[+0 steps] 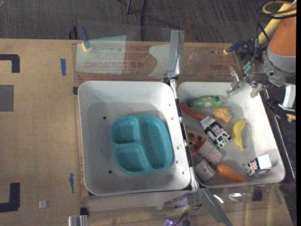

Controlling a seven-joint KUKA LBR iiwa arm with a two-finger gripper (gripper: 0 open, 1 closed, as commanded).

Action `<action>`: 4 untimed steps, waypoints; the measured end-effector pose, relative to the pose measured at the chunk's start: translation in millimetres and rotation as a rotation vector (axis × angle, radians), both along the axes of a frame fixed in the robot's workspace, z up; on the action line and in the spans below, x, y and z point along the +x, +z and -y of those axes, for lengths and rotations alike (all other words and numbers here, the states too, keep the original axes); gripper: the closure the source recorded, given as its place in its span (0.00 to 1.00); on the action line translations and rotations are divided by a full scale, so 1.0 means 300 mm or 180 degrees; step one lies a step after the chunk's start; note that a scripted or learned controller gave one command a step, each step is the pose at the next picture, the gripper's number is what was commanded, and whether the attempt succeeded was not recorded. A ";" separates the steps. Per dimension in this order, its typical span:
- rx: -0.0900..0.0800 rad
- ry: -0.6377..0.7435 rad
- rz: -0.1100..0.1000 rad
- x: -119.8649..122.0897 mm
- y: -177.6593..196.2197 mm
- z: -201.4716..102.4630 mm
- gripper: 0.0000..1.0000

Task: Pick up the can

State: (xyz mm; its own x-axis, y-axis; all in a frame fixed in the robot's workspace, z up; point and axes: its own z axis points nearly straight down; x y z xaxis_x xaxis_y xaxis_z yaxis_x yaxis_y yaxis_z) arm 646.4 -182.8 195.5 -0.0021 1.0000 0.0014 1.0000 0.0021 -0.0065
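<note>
Grey-white metal marks the can (205, 169), which lies on its side in the right bin (273, 126), close to that bin's near left corner and hard against the wall shared with the other bin. An orange carrot (229, 172) lies just beside it toward the near edge, its thick end touching or almost touching the can. A pinkish-grey packet (210, 151) sits just behind the can.

Farther in, a black-and-white milk carton (216, 131) lies tilted near the middle, with a yellow banana (240, 134) to its right. A second small carton (257, 165) sits by the near right corner. Along the far edge lie a green bottle (207, 100) on its side, a tan wedge (222, 114) and a red-orange stick-shaped piece (193, 111) whose kind I cannot tell.

Over the far right corner of the right bin hangs the gripper (245, 86), well apart from the can; its claw stands wide, with nothing between the prongs.

A teal divided plate (141, 142) rests in the middle of the left bin (89, 102).
</note>
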 end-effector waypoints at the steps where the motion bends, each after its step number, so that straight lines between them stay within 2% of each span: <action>1: 0.0030 0.0143 -0.0002 0.009 -0.331 0.114 0.00; 2: 0.0008 0.0152 0.0002 0.013 -0.304 0.119 1.00; 3: -0.0015 -0.0131 0.0041 0.078 -0.358 0.136 1.00; 4: 0.0068 -0.0094 0.0001 0.087 -0.353 0.082 0.00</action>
